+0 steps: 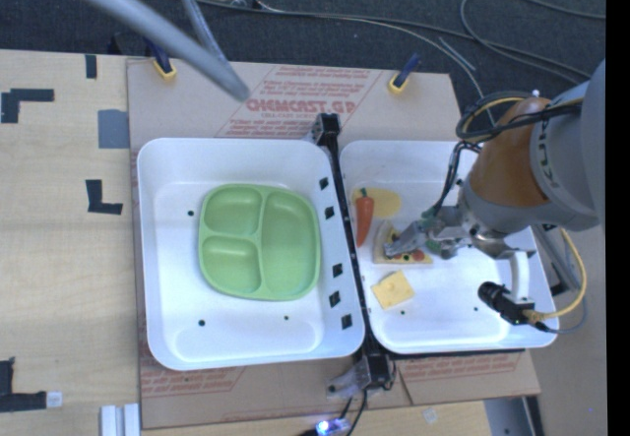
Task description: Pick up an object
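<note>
Gripper (406,245) low in right bin (443,331) over a flat pizza slice (411,254); finger state cannot be told. Green moulded divided plate (260,240) lies in left bin (172,326).

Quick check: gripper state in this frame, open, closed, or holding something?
Gripper: cannot be told; it is down in the right bin over the flat toy food piece, beside the toy carrot.

Divided plate (260,241) centred in left bin (157,326); carrot (364,215) by right bin's (472,338) left wall, cheese slice (394,290) nearer front edge.
</note>
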